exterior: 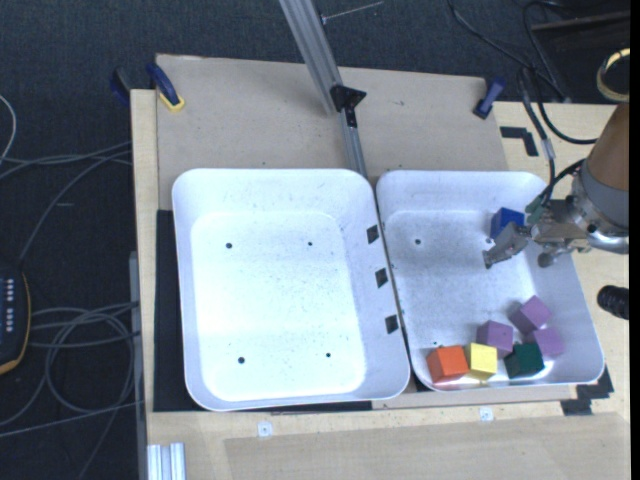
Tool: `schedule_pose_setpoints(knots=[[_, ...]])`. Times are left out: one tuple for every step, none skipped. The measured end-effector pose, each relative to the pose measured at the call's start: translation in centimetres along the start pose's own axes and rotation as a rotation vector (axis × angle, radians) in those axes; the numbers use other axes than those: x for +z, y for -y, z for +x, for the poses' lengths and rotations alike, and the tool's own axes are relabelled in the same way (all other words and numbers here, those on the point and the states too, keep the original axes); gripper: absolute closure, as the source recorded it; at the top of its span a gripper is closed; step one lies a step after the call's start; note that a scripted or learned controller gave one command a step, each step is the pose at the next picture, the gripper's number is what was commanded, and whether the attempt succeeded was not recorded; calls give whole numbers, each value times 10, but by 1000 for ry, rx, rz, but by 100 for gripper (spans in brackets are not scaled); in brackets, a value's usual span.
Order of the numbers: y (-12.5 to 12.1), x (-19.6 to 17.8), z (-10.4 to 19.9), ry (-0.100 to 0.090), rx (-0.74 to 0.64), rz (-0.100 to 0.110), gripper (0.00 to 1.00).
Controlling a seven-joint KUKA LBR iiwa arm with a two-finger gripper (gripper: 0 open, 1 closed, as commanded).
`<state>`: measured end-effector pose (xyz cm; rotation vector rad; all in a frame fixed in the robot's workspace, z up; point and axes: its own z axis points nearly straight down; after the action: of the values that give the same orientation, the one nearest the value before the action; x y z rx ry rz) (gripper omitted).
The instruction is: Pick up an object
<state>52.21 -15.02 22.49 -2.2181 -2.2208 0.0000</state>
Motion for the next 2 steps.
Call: schedule_pose_setpoints(knots=[[0,0,0,0,0,-1,0],[-2,63,1,-1,1,6,0]])
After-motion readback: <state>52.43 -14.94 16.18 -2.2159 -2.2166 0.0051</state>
